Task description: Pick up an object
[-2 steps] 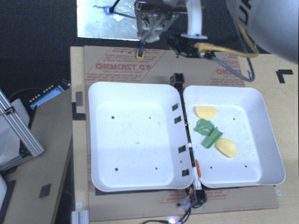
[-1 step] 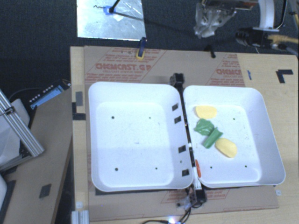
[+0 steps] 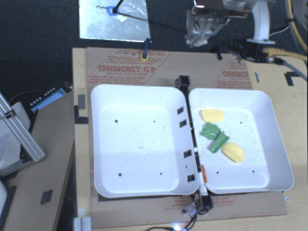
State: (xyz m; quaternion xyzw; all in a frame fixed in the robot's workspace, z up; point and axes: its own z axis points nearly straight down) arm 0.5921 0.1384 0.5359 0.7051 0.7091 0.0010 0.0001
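gripper (image 3: 202,30) up above bins, finger state unreadable | green object (image 3: 214,136) well below gripper in right bin (image 3: 276,129), long axis diagonal, lower-left to upper-right | yellow pieces (image 3: 212,115) (image 3: 233,152) flanking, lower one touching green

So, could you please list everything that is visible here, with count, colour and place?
bins: two, white, side by side on the bench
yellow pieces: two, yellow, in the right bin, one behind and one in front of the green piece
green piece: one, green, right bin, between the yellow pieces
foil sheet: one, silver, far left behind the bench
pincer: one, grey, raised behind the right bin
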